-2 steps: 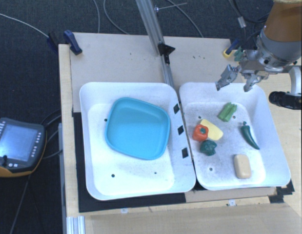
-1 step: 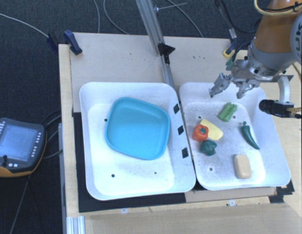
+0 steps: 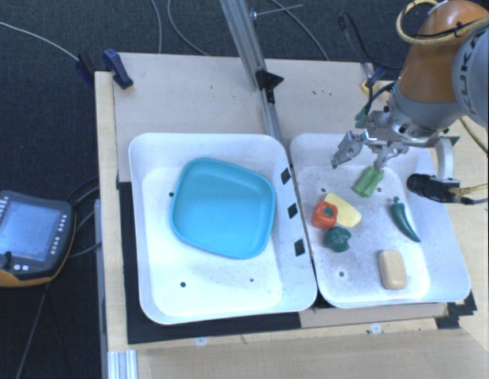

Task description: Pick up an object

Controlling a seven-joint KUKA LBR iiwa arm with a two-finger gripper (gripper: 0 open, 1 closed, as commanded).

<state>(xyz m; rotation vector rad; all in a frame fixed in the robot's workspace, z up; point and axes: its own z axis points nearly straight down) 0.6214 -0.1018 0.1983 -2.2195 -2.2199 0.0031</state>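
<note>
Arm: grey with an orange band, reaches in from the right and hangs over the upper part of the right bin point(image 3: 457, 271), the bin that holds all the small items.
Gripper point(image 3: 362, 155): fingers spread apart, nothing between them; splayed over the bin's upper end, apparently to straddle a target.
Nearest candidate: light green piece point(image 3: 368, 181), lying tilted just below the fingertips; whether a finger touches it cannot be told.
Cluster: red-orange item point(image 3: 325, 215), yellow piece point(image 3: 344, 212) and dark teal lump point(image 3: 337, 239) sit pressed together mid-bin; judged harder to single out.
Loose items: dark green pepper point(image 3: 403, 219) toward the right wall; tan block point(image 3: 393, 269) lower right, well apart from the rest.
Left bin point(image 3: 149, 290): holds a blue plate point(image 3: 223, 207), lying flat.
Task status: judged not yet picked.
</note>
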